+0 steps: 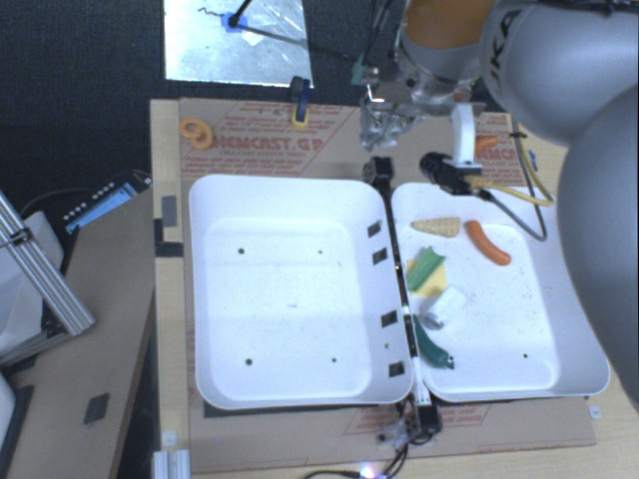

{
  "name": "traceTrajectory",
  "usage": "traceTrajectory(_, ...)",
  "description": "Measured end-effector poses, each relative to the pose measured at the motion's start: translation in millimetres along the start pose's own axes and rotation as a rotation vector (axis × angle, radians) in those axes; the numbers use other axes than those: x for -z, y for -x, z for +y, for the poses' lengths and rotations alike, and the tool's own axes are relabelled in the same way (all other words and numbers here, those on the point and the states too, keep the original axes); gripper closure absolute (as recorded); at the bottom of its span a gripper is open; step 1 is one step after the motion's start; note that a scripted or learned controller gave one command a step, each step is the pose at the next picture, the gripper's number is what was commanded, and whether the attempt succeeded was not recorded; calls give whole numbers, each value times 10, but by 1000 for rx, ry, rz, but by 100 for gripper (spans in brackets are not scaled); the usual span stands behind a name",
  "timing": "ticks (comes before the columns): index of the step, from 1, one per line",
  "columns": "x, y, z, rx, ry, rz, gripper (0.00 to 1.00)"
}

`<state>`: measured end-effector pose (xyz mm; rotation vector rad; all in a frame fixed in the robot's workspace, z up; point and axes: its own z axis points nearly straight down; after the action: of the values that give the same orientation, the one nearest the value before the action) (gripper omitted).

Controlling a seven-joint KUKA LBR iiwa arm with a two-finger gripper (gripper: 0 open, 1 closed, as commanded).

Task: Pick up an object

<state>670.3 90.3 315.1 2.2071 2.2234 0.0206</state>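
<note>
Dark green piece [431,345] well below fingers [379,133] | fingers' state: cannot tell | step: pre-reach; next: descend onto orange sausage [488,242]

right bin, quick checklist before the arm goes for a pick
1. Objects to pick lie in the right bin: ok, orange sausage, tan cone, green piece among them.
2. Sausage lies apart from the others: ok.
3. Green piece clear of neighbours: not ok, it overlaps a yellow piece.
4. Gripper positioned over the bin: not ok, it hangs beyond the far rim.
5. Gripper free of any object: cannot tell.
</note>
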Motion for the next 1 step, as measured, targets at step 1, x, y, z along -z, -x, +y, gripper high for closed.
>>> traceTrajectory(1,-557,-71,-27,-3,-17,-3,100)
